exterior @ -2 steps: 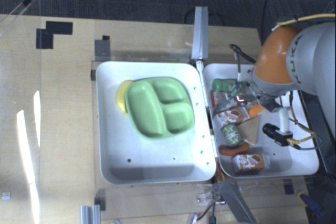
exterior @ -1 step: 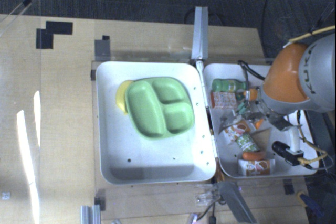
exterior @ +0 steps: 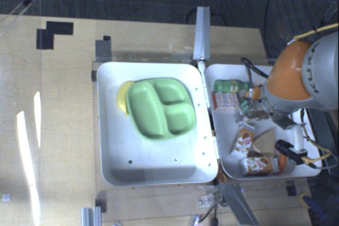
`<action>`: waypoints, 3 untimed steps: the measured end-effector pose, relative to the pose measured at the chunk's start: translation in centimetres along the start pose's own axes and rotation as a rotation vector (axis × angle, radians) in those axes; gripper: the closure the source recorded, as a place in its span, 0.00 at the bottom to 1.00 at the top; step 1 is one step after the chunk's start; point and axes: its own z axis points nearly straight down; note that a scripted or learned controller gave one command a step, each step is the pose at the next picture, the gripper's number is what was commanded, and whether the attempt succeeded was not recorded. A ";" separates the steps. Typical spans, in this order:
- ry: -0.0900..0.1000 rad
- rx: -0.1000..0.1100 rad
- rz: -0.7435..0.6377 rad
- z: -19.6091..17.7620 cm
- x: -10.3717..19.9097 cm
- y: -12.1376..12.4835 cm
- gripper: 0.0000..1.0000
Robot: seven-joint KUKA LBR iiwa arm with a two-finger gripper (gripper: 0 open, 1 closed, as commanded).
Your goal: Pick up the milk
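Note:
The right bin [exterior: 228, 166] holds a small white and orange carton [exterior: 243, 141] near its middle; it looks like the milk. A white-capped bottle with a brown and orange label [exterior: 259, 165] lies on its side along the front wall. My gripper [exterior: 254, 112] hangs low over the bin's middle, just behind and right of the carton, under the orange wrist band. Nothing shows between its fingers.
A green bottle [exterior: 229, 86] lies at the back of the right bin with a red patterned box [exterior: 226, 100] in front of it. In the left bin [exterior: 153, 172] a green divided tray [exterior: 160, 107] rests over a yellow object [exterior: 122, 98].

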 end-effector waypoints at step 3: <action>-0.002 0.008 0.487 1.0 1.9 -1.1 0.00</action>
